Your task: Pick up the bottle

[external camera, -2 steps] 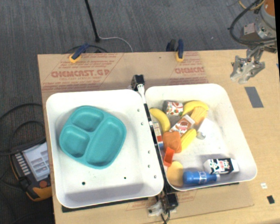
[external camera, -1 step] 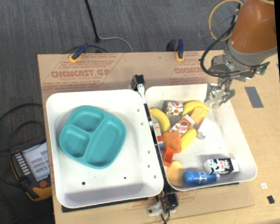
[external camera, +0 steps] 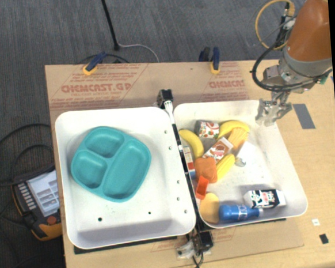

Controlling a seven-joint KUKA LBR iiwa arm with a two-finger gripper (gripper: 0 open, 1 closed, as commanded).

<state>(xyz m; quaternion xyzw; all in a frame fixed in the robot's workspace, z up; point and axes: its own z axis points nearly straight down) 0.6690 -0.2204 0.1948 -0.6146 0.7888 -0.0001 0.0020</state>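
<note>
The blue bottle (external camera: 238, 212) lies on its side along the front wall of the right bin (external camera: 290, 173). Its left end touches a yellow-orange round fruit (external camera: 209, 204), and a small white cow-print carton (external camera: 264, 198) lies just behind it. My gripper (external camera: 268, 112) hangs over the back right corner of that bin, well away from the bottle, with nothing seen in it. The grey arm with its orange band (external camera: 309, 27) reaches in from the upper right.
The right bin also holds bananas (external camera: 192, 141), a yellow corn-like piece (external camera: 234, 129), a red-white carton (external camera: 218, 151), an orange toy (external camera: 205, 168) and a small can (external camera: 207, 127). A teal divided plate (external camera: 110, 163) lies in the left bin (external camera: 76, 224).
</note>
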